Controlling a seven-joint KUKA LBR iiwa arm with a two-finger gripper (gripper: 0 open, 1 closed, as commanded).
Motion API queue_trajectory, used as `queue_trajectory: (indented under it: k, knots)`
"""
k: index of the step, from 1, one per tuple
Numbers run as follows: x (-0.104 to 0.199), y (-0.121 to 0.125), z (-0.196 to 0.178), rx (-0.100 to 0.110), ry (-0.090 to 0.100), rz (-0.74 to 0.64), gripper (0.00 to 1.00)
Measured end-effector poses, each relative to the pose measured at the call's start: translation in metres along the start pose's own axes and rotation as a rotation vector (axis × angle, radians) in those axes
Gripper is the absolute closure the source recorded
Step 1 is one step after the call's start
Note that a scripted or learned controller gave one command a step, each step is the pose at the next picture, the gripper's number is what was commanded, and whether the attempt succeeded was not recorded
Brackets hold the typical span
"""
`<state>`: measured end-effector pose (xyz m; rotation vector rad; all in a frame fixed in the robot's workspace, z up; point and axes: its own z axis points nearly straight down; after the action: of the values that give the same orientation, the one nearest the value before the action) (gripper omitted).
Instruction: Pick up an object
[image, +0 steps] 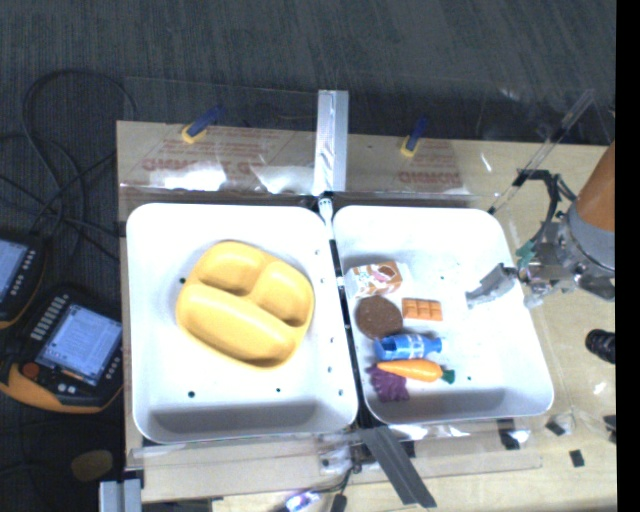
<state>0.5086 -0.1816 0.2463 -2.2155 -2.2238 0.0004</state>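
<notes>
Gripper (497, 284): over right bin (520, 330), finger state unclear.
Progress: nothing lifted; toy carrot (410, 370) untouched; pick remained.

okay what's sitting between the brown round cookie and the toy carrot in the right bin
In the camera view, a blue bottle lies on its side between the brown cookie and the carrot.

Both bins (440, 225) were seen as white. In the left one, a yellow lump (245, 300) was shown. In the right bin, a brown disc (378, 316), an orange wafer (421, 310) ruled in squares, a blue bottle (408, 346), an orange carrot (410, 370) and a purple piece (388, 387) were seen.
</notes>
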Motion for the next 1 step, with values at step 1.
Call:
queue_trajectory:
  k: [1]
  knots:
    - [0.0372, 0.0950, 0.1483, 0.000, -0.003, 0.062, 0.00]
